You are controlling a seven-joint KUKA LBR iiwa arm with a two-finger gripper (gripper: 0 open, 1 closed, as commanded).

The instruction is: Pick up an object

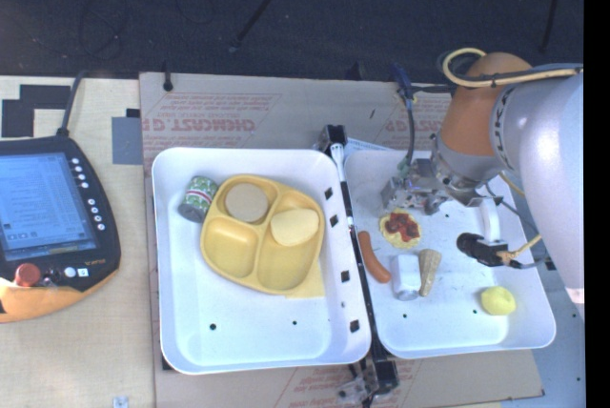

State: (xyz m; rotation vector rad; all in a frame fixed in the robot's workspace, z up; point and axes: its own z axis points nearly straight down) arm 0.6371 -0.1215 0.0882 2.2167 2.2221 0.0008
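You have the arm [534,139] reaching in over the right bin [457,347], with the jaws low over that bin's far corner, the one next to the divider; the wrist hides them, so you cannot tell whether the jaws are apart or together, and nothing shows between them.

Just below the jaws in the view lies a small toy pizza [400,227], flat on the bin floor, close to the jaws but whether it touches them you cannot tell; it is the nearest thing to them. Further down and a little to the view's left of the jaws lies a red sausage [374,256], slanted, near the divider; straight down past the pizza a pale cylinder [407,278] and a wafer cone [430,270] lie side by side, touching or nearly so. A yellow lemon [497,301] sits well apart from the jaws, down and to the view's right, near the bin's near rim.

Across the divider, to the view's left of the jaws, the left bin [257,330] holds a yellow divided plate [229,249]; a tan disc [247,202] fills one compartment and a cream disc [294,226] another; a green-banded can [199,196] lies on its side against the plate's far-left edge.

Both bins rest on cardboard [248,115] on the bench [76,339]; a control pendant [48,215] lies far to the view's left.
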